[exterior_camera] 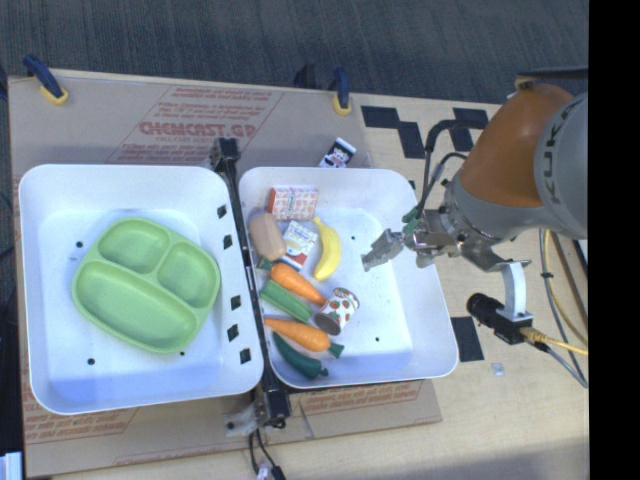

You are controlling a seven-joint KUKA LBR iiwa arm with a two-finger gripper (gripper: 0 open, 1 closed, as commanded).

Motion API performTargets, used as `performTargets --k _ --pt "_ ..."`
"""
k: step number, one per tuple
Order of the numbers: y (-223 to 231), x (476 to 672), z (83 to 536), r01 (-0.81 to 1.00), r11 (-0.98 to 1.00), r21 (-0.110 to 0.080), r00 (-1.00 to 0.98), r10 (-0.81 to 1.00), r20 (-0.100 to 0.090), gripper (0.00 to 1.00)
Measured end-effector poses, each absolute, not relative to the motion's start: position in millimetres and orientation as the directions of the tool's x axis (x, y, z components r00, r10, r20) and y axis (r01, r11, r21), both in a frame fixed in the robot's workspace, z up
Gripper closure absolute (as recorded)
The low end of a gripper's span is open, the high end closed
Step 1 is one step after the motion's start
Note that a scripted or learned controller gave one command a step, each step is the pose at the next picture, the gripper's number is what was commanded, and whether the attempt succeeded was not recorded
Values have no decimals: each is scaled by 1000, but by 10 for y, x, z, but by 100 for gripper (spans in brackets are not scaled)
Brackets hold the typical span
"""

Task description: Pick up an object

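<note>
I see the arm (520, 163) reaching in from the right, its gripper (380, 251) hovering over the bare right half of the right bin (425, 343). The fingers (376, 254) point toward the heap of objects, but they blur into one grey shape, so I cannot tell whether they are apart or closed; nothing shows between them.

The things to pick lie along the left side of that bin. A yellow banana (328, 250) lies nearest the gripper, just to its left and apart from it. Above the banana sits a small printed box (293, 202), and beside it a tan bread-like piece (266, 236) and a small white packet (298, 240). Lower down I see two carrots (295, 282), one above the other, with a dark green vegetable (300, 360) at the bottom and a red-and-white patterned toy (340, 309) to their right.

The left bin (40, 193) holds a green divided plate (147, 283). Both bins rest on a cardboard-covered surface (200, 118).
</note>
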State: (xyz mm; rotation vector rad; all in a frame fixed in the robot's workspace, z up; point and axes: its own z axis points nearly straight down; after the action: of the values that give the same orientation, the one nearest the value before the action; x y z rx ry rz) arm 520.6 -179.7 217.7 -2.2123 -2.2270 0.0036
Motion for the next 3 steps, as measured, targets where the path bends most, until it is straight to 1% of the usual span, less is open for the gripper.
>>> performTargets --k 3 --pt "-1800 5209 2182 1000 7 -2 -7 1000 -1 0"
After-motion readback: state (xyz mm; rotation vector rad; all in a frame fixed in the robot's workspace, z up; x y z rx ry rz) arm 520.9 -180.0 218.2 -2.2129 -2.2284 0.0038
